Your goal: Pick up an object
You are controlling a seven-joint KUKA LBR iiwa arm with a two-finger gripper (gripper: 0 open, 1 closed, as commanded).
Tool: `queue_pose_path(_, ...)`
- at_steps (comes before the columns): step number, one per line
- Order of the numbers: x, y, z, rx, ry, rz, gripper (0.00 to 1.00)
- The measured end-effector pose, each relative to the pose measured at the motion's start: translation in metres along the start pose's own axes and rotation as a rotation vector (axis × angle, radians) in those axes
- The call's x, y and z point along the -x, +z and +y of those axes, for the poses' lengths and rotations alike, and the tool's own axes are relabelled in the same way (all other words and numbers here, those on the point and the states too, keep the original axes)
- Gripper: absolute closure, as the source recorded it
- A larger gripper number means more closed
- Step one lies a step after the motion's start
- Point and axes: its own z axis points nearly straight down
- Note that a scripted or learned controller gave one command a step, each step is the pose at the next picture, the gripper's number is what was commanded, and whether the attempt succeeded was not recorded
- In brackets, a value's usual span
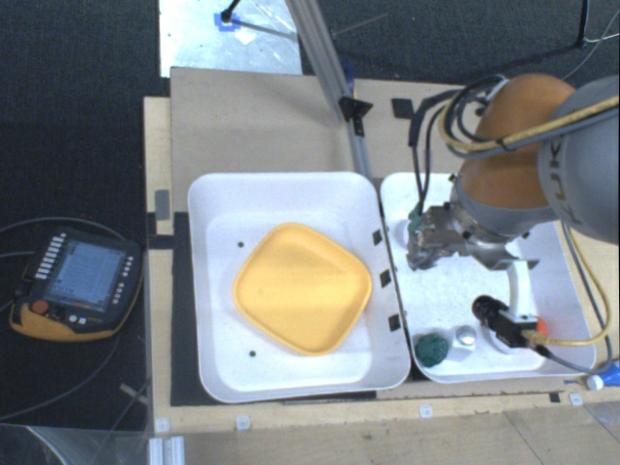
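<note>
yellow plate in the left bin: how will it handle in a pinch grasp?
The plate looks rigid, probably plastic, so it should hold its shape. It lies flat, broad and low in the left bin, so only its thin rim offers a pinch, and the smooth surface may slip. It seems unlikely to roll.

Pretty evenly lit from above, nothing harsh. The two white bins (291, 376) come out bright, close to blown out, while the dark floor (68, 85) stays murky. There's a glary bright patch of floor at the top (194, 17). Shadows are soft. Overall it's a bit soft and low-res, with slightly grainy small details.
</note>
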Motion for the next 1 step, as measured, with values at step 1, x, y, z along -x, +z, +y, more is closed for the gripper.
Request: queue_pose_path(1,-0.0436,0.0007,-0.0032,0.000,0.000,0.000,1.00)
